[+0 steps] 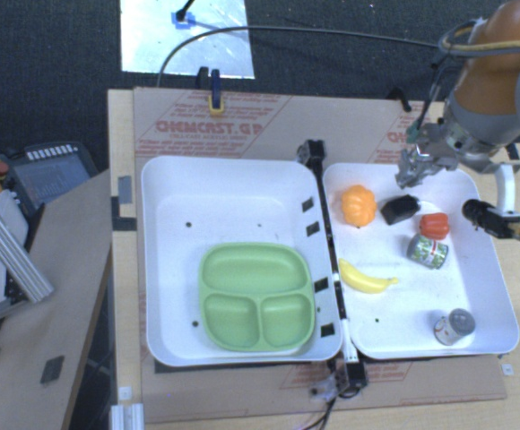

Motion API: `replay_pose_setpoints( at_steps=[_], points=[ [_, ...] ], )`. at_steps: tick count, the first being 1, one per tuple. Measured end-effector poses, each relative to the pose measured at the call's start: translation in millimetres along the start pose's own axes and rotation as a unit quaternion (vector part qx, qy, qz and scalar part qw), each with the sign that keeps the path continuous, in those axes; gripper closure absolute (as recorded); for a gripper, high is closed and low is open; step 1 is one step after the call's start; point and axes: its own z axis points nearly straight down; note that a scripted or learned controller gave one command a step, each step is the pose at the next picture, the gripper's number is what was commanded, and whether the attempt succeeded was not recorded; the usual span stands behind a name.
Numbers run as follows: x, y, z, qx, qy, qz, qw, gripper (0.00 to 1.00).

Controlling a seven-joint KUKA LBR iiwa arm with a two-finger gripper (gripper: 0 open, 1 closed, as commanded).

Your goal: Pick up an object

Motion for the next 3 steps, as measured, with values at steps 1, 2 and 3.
replay_pose_setpoints(
  at_steps=[1,2,3],
  points=[
    [0,2,-55,0.0,0.0,0.0,1.0,1.0],
    [46,-9,-52,0.004,0.001,-0.002,1.0,1.0],
    [103,-31,-39,0.005,0.002,-0.003,1.0,1.0]
  ],
)
